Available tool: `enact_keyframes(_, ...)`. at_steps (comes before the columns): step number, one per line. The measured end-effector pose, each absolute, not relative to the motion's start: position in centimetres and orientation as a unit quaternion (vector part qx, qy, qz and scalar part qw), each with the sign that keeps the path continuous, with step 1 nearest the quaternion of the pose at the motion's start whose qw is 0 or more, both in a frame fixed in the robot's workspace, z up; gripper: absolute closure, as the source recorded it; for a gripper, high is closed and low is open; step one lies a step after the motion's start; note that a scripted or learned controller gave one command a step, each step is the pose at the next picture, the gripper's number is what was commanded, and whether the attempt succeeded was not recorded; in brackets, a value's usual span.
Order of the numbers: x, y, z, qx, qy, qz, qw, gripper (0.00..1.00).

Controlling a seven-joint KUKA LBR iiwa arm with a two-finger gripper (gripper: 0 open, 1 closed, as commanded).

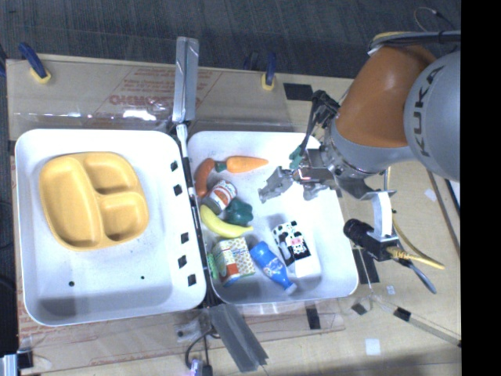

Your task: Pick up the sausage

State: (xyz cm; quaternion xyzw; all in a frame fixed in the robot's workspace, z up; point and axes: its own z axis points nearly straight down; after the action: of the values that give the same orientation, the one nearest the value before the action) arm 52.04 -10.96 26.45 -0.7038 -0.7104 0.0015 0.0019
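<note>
Fingers [275, 185] apart, holding nothing, sausage [203, 176] near on their left.

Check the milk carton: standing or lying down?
Lying down. The carton rests flat on the right bin floor, cow side up, beside the blue bottle.

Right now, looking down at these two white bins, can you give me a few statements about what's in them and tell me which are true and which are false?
1. The yellow tray lies in the left bin. True.
2. The sausage sits in the left bin. False: it lies in the right bin, by the wall between the bins, beside the carrot.
3. The pincer hovers over the right bin with nothing between its fingers. True.
4. The banana lies on the yellow tray. False: it is in the right bin, below the sausage.
5. The milk carton is in the right bin. True.
</note>
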Motion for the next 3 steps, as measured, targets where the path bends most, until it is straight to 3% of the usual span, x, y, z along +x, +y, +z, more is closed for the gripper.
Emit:
enact_keyframes(1, 61.5, -6.6, 19.0, -0.661, -0.751, 0.0017, 0.001, 0.0)
enact_keyframes(2, 64.4, 2.2, 19.2, -0.636, -0.772, 0.0006, 0.0, 0.0)
enact_keyframes(3, 60.4, 3.4, 22.9, -0.525, -0.851, 0.0012, 0.001, 0.0)
